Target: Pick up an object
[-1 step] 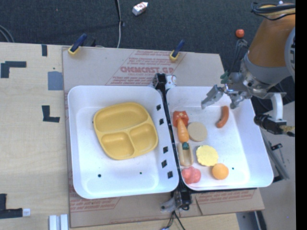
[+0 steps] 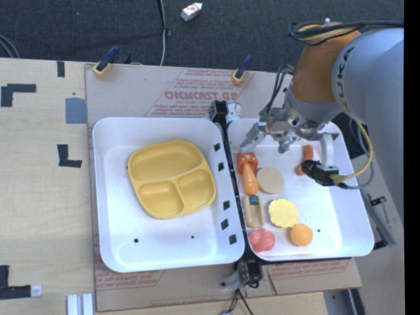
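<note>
The right bin (image 2: 341,241) holds several small toy foods. A red and orange carrot-like piece (image 2: 248,171) lies along its left wall, with a beige round disc (image 2: 270,180) beside it. Further forward are a small tan bottle-shaped piece (image 2: 253,209), a yellow ruffled piece (image 2: 283,212), an orange ball (image 2: 301,235) and a pink-red piece (image 2: 262,240). A small orange-red stick (image 2: 307,155) lies at the back right. My gripper (image 2: 268,141) hangs over the back of this bin, just behind the carrot-like piece and the disc. Its fingers (image 2: 251,138) are spread, with nothing between them.
The left bin (image 2: 111,228) holds a yellow divided tray (image 2: 172,178). A black divider with clips (image 2: 226,176) runs between the two bins. The arm's orange band (image 2: 315,64) and a black cable fitting (image 2: 321,172) hang over the right bin's back right.
</note>
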`<state>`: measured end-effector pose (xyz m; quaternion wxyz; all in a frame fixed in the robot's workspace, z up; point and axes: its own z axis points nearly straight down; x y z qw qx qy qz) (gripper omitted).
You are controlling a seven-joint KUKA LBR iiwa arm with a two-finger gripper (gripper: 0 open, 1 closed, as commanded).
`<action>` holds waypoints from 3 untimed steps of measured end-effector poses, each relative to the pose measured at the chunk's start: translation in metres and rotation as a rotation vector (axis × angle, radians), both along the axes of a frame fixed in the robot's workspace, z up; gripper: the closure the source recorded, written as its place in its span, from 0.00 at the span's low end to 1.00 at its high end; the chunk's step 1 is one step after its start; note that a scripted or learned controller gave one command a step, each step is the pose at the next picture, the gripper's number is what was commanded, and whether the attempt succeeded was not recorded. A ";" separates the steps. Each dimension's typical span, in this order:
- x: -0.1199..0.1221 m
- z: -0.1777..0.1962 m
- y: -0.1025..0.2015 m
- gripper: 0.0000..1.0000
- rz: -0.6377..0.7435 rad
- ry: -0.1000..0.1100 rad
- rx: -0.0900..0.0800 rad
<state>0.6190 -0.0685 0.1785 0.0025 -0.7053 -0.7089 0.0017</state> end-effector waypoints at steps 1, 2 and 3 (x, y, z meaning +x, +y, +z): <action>-0.048 -0.067 -0.031 0.00 -0.008 0.006 -0.001; 0.037 -0.091 -0.047 0.00 -0.001 -0.015 -0.003; 0.043 -0.094 -0.032 0.00 -0.003 -0.005 0.000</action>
